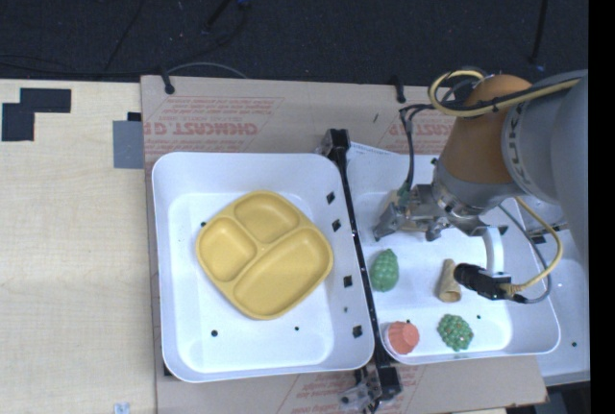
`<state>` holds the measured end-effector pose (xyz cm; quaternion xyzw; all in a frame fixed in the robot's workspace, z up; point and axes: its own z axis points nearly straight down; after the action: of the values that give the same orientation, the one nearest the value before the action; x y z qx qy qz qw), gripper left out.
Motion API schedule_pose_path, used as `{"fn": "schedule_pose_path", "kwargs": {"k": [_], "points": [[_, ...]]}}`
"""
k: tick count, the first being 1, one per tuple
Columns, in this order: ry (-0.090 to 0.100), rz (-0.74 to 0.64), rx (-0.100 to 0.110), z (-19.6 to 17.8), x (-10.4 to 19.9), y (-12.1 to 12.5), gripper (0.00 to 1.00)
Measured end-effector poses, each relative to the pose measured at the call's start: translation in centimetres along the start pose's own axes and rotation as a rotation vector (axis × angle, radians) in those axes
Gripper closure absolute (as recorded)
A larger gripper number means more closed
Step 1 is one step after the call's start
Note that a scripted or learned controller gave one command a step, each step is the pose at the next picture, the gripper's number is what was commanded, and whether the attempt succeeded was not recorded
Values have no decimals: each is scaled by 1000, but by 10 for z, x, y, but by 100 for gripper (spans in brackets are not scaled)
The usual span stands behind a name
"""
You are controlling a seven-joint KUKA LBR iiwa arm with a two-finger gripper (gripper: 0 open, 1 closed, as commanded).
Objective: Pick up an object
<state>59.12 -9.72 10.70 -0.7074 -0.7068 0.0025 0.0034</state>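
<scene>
R bin (538, 335): 2 green items (384, 270), 1 orange (403, 337), 1 tan (448, 280).

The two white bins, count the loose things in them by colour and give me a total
Yellow: 1, the divided plate in the left bin
Green: 2, one near the divider, one by the front wall of the right bin
Tan: 1
Orange-red: 1
Total: 5

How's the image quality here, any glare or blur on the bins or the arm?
Camera view: even, soft lighting; the white left bin is bright, near washed out; the yellow tray reads clearly; the gripper looks soft and murky; floor above the bench is dark; small toys like the green one lack fine detail.
</scene>
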Motion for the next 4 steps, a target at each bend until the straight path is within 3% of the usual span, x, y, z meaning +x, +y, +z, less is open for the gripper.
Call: {"fn": "schedule_pose_path", "kwargs": {"k": [1, 3, 4], "points": [[0, 4, -2, -13, -1, 1, 100], [-2, -1, -12, -115, -11, 19, 100], [-1, -1, -8, -124, -12, 19, 100]]}}
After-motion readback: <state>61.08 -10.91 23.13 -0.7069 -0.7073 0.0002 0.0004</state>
